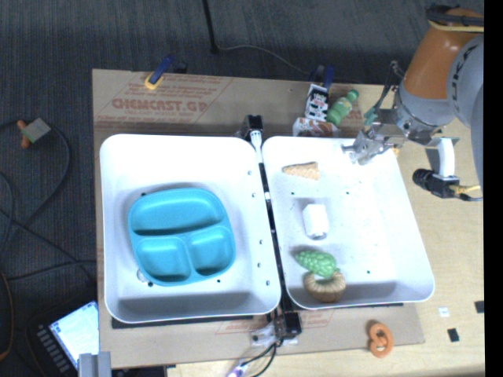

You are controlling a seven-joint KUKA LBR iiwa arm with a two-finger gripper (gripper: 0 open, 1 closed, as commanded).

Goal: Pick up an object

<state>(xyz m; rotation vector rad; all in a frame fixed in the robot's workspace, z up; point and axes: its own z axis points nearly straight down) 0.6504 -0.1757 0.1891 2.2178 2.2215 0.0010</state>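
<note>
The right bin holds a tan wedge-shaped piece near its back edge, a white cylinder in the middle, and a green bumpy toy lying on a tan ring at the front. My gripper hovers over the bin's back right corner, apart from all of these, with nothing seen between its fingers. The grey arm with its orange band comes in from the upper right.
The left bin holds a blue divided tray. Behind the bins lie a green bottle-like toy and a small patterned box. An orange ring sits on the bench in front of the right bin.
</note>
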